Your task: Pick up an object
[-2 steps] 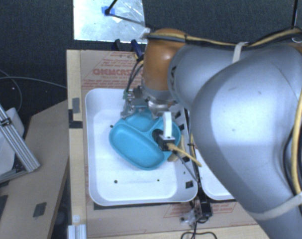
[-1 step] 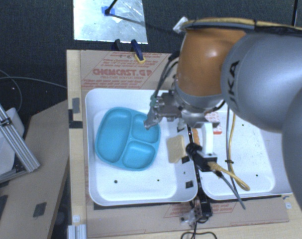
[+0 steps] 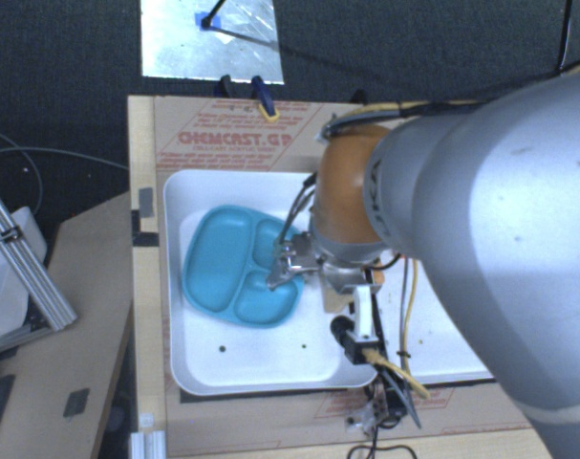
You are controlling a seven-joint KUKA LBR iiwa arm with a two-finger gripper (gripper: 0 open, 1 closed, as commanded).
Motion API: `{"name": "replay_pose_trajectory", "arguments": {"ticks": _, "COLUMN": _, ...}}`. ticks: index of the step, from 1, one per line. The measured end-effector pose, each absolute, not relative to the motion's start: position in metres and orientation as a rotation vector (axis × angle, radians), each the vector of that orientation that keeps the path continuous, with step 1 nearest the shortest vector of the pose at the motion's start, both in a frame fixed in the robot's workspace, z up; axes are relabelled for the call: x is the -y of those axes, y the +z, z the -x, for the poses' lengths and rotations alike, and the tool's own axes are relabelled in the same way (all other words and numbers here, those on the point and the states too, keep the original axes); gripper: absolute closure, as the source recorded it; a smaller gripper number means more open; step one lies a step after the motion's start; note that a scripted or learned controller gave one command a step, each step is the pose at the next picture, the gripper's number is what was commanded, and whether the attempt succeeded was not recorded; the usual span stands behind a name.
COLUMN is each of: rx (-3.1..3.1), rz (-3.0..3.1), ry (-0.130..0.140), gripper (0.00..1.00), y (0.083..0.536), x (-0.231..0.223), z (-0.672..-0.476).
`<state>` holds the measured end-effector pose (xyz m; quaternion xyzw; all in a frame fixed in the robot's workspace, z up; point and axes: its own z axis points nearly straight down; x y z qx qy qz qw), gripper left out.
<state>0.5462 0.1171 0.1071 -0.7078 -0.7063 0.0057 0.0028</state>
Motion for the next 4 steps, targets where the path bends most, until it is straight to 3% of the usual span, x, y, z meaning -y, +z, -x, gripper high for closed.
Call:
{"name": "replay_pose_trajectory", "arguments": {"ticks": 1, "rx": 2.22, "rz": 2.22, "ry": 0.0, "gripper": 1.0, "y": 0.126, "x": -0.12, "z": -0.549}}
{"name": "replay_pose_trajectory", "arguments": {"ticks": 2, "rx": 2.219, "rz": 2.22, "ry": 0.0, "gripper": 1.0, "y": 0.135, "x": -0.12, "z": -0.549}}
{"name": "replay_pose_trajectory", "arguments": {"ticks": 3, "rx": 2.222, "rz": 2.233, "ry": -0.011, "gripper": 1.0, "y": 0.086, "x": -0.117, "z": -0.536}}
{"name": "replay_pose_trajectory", "arguments": {"ticks": 4, "rx": 2.226, "rz": 2.212, "ry": 0.011, "gripper": 1.0, "y": 0.145, "x": -0.122, "z": -0.629}}
